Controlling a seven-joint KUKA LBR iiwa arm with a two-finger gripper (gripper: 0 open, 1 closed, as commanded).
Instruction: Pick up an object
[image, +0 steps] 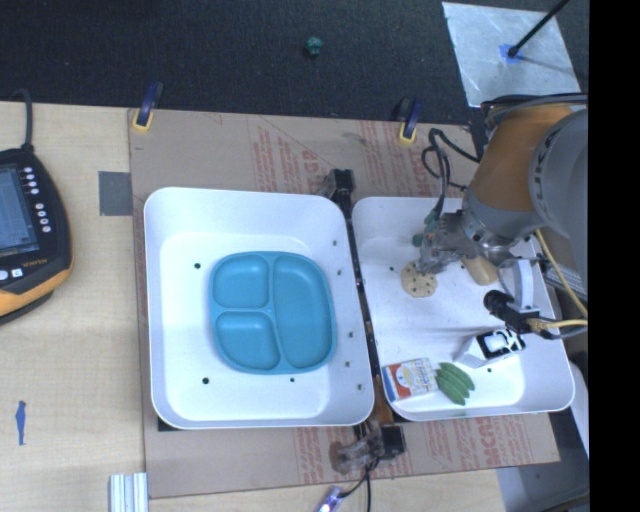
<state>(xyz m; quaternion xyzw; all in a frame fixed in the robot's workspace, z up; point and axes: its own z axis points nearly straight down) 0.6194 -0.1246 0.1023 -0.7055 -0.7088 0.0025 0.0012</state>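
Closing on the biscuit in the right bin

The gripper (434, 256) hangs low in the far half of the right bin (372, 300), and its tip reaches down to the far edge of a round tan biscuit (420, 282) that lies flat on the bin floor, nearer the bin's left wall than its right. Whether the gripper is spread or closed cannot be told; the wrist and its cables mask the tip. Nothing is visibly held.

The biscuit looks like the target, judging by where the tip sits. To do this step well, the tip should probably be centred over the biscuit rather than over its far rim, so the jaws straddle it. It is thin and flat, so the gripper likely has to go right down to the floor before closing, or it will skate over the top. A firm squeeze may be enough to flip it or crumble it.

The space around the biscuit is bare, which helps. A small printed packet (408, 379) and a green piece (455, 382) lie at the bin's near edge, well apart. A blue divided plate (272, 311) sits in the middle of the left bin (165, 300)
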